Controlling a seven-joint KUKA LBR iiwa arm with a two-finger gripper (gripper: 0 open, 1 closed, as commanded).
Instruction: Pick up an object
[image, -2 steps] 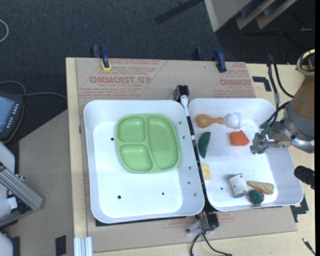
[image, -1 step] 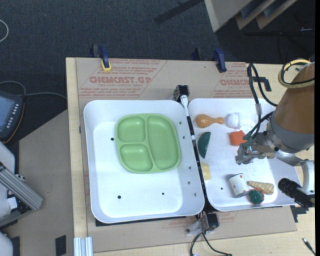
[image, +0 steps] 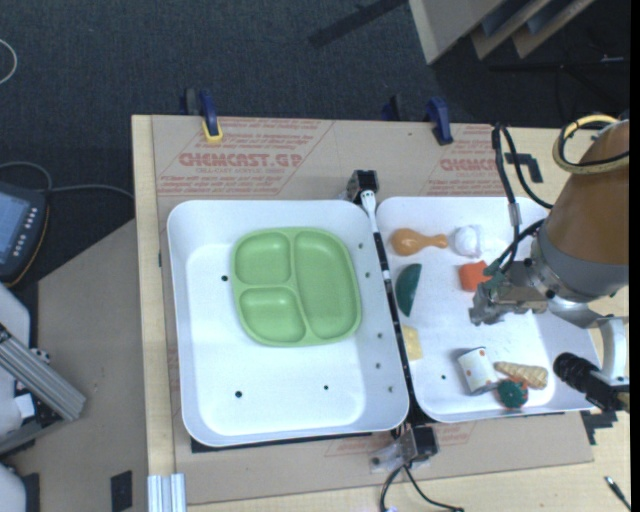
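We are looking at a robotics lab: a board (image: 300, 150) clamped down with blue clamps (image: 209, 112), two white bins (image: 200, 400), loose cables (image: 515, 175), a control pendant (image: 20, 235) at the left, dark carpet (image: 100, 60) all around.

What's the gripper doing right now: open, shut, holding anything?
Gripper: over the right bin, beside the orange object; open or shut cannot be told, and nothing is seen held.
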